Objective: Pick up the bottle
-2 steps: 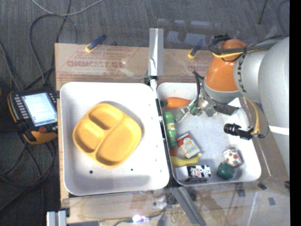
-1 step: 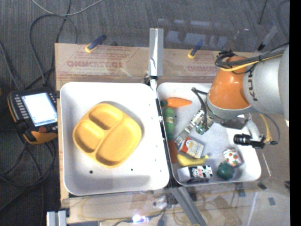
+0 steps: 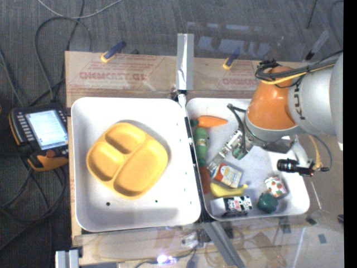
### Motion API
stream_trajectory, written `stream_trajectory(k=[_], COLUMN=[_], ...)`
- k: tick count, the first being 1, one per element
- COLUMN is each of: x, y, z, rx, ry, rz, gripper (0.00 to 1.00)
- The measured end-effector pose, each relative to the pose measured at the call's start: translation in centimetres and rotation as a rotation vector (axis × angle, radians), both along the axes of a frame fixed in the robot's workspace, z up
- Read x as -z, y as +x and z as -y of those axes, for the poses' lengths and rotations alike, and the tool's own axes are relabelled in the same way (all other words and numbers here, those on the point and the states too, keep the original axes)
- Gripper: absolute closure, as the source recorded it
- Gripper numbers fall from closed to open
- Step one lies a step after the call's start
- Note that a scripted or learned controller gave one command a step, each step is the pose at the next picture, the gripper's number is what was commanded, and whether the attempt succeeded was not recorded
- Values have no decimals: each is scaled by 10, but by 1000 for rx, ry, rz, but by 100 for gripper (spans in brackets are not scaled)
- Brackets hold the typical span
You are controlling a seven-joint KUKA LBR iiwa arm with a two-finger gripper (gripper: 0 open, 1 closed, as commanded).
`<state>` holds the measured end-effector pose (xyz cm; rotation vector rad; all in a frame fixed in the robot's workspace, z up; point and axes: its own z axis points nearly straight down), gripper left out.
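Note:
The green bottle (image 3: 199,142) lies along the left wall of the right bin (image 3: 295,208), just below an orange carrot (image 3: 212,120). My gripper (image 3: 234,146) hangs low over the middle of that bin, about a hand's width to the right of the bottle and apart from it. Its metal tip points down and left toward a light-coloured carton (image 3: 227,175). The grey and orange wrist (image 3: 270,111) covers the bin's upper right part.
In the right bin lie a banana (image 3: 227,190), a black-and-white box (image 3: 237,204), a dark green item (image 3: 268,203), a patterned cube (image 3: 275,186) and a reddish piece (image 3: 204,178). The left bin (image 3: 83,205) holds a yellow divided tray (image 3: 128,159).

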<state>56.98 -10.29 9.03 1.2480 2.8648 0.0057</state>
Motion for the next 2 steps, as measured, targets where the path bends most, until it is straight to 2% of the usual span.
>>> stream_trajectory(k=[1, 2], x=[-10, -93], y=[1, 0], z=[-2, -41], rx=[0, -82], ry=[3, 4], rz=[3, -16], gripper=[100, 100])
